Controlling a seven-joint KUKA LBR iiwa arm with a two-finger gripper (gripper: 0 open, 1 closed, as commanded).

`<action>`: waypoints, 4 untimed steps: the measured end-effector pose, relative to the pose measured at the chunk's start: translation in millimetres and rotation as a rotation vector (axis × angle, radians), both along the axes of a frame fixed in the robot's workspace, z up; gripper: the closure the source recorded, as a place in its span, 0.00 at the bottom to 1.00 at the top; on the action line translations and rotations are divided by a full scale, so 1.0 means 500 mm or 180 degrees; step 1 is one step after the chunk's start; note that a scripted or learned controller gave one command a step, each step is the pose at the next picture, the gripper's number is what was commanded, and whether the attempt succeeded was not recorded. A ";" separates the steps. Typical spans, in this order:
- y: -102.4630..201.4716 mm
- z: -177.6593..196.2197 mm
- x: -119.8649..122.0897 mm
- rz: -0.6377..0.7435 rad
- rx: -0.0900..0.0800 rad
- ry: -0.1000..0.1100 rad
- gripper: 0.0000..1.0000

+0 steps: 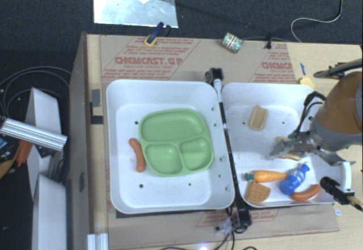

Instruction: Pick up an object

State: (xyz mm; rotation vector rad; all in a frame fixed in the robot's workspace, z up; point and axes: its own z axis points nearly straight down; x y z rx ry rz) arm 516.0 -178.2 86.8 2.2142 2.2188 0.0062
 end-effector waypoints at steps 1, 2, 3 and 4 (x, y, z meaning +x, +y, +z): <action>-0.003 0.023 0.003 0.0001 -0.0013 -0.0020 1.00; -0.003 0.044 0.005 0.0003 -0.0014 -0.0026 1.00; -0.003 0.064 0.006 0.0005 -0.0016 -0.0034 1.00; -0.003 0.064 0.006 0.0006 -0.0015 -0.0033 0.00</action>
